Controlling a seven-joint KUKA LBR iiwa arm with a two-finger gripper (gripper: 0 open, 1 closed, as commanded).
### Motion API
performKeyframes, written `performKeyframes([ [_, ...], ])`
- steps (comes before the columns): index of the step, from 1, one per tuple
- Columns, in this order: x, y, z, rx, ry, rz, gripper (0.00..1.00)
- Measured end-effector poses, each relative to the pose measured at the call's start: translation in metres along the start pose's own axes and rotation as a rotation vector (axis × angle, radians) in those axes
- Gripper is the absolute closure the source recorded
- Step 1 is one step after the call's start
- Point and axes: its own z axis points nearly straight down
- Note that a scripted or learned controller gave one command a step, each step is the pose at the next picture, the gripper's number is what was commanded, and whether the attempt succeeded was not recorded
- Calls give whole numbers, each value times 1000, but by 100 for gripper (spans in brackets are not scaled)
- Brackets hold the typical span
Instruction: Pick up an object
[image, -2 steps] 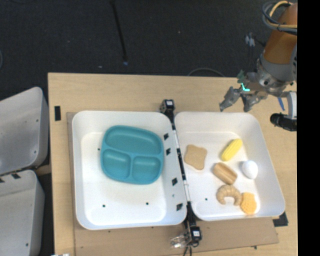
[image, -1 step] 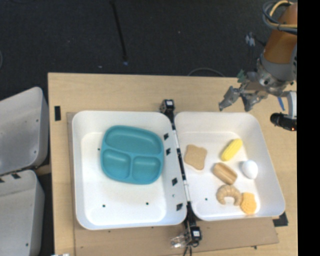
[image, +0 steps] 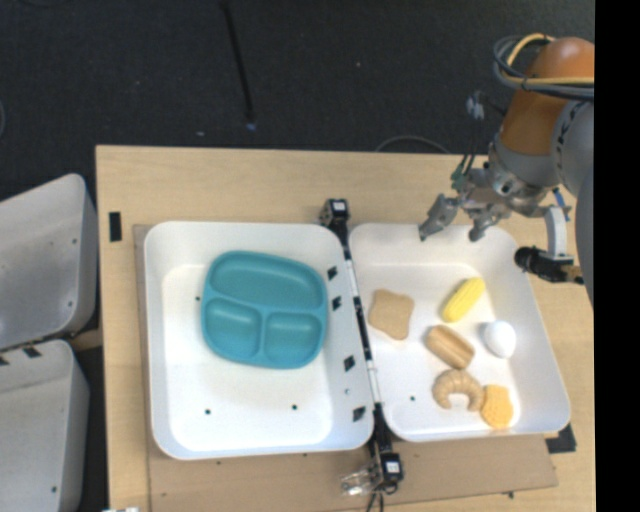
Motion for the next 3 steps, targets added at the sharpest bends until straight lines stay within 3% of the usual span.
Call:
performKeyframes([
  [2, -4, -1, 93, -2, -1, -1, 0],
  [3, -5, 0, 79, -9, -5, -2, 100],
])
